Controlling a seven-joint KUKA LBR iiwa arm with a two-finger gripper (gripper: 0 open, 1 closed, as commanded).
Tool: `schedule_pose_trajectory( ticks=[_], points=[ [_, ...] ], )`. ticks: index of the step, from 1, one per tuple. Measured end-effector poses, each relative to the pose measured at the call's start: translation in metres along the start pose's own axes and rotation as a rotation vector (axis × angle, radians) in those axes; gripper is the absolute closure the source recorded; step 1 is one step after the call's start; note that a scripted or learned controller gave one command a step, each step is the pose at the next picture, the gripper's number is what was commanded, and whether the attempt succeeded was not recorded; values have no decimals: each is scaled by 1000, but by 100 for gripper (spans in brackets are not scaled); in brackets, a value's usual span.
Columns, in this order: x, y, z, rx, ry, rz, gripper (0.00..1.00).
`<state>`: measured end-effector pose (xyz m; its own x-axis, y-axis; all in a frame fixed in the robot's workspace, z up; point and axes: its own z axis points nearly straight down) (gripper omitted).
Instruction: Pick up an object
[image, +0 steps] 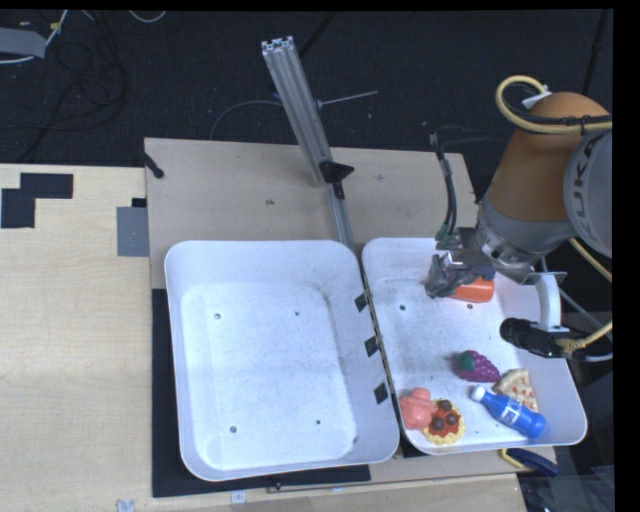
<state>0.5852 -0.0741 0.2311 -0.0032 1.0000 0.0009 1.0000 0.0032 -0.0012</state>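
Item 1: 1 small orange block-like toy, smooth and plastic-looking, bright orange over its whole visible face, roughly rectangular with soft corners. It sits in the upper part of the right-hand shallow white plastic bin, close to the bin's far rim. Its left end meets the dark metal two-finger gripper; whether it lies between the fingers or just beside them cannot be told from this angle, and how far the claw is open cannot be told either.

Item 2: the grey arm with an orange band enters from the right and bends down over the right bin's upper corner.

Item 3: 5 further toys grouped at the near end of the right bin: 1 purple bunch of grapes; 1 tan pizza-slice piece just right of the grapes; 1 blue bottle with a white label, lying on its side; 1 pinkish-red lumpy toy; 1 round yellow pastry with dark and red toppings, touching the pinkish-red toy.

Item 4: the left-hand shallow white plastic bin, beside the right bin and joined to it along the middle by 3 black clips.
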Motion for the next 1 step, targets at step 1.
schedule_pose_trajectory(
  ticks=[1],
  points=[
    [56, 10, 9, 0, 0, 0, 100]
  ],
)
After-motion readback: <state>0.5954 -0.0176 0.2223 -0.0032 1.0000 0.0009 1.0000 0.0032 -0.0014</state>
